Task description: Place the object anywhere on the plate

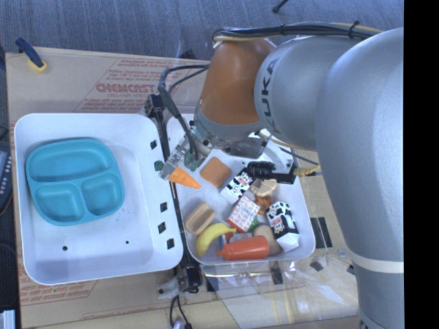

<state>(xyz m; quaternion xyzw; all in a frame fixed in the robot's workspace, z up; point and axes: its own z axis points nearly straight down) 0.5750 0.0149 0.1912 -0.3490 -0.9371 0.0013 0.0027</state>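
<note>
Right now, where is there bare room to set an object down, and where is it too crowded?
The blue plate has three bare compartments. In the left bin, bare floor runs between the plate and the near rim, and between the plate and the right wall. The right bin is crowded: carrot, banana, red pepper and small cartons packed under the arm.

- This was a robotics lab: a grey KUKA arm [329, 94] reached over a cardboard-covered bench [103, 81].
- Beside the arm sat two white bins [89, 259], one holding toy food [240, 225].
</note>
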